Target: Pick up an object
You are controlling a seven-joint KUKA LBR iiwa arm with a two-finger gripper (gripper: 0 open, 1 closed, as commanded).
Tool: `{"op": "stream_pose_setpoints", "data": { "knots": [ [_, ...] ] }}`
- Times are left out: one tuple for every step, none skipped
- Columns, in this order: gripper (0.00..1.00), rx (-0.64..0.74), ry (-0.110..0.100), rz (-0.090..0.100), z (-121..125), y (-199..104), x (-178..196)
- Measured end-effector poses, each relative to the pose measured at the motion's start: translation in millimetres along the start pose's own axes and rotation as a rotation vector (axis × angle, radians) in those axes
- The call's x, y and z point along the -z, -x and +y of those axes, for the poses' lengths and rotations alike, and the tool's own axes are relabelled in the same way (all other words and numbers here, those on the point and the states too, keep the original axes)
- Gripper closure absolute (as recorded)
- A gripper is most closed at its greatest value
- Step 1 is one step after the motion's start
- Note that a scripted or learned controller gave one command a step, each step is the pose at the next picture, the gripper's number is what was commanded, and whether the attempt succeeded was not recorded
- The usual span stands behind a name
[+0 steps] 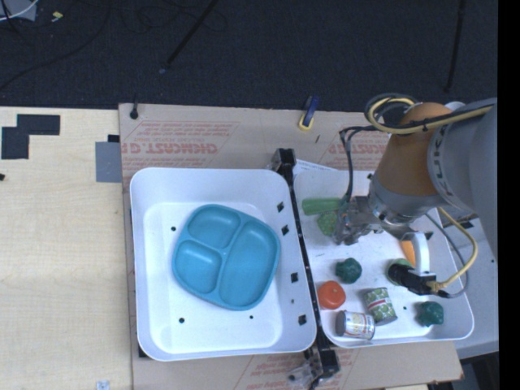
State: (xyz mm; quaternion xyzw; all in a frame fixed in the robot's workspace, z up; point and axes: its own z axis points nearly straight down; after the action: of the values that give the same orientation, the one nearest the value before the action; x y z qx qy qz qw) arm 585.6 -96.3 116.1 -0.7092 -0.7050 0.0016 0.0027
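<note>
Pick not done: hand low in right bin by green veg; can't tell grip state, nothing visibly held.

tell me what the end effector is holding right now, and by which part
Cannot be told: the end effector is low in the right bin beside a green object, but no grip on it is visible.
</note>
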Motion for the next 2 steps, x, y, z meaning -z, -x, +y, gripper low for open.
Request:
{"op": "stream_pose_setpoints", "data": {
  "knots": [
    [1.00,0.006,0.007,-0.002,8,2,46],
    [1.00,0.008,0.008,-0.001,15,-4,95]
  ]
}}
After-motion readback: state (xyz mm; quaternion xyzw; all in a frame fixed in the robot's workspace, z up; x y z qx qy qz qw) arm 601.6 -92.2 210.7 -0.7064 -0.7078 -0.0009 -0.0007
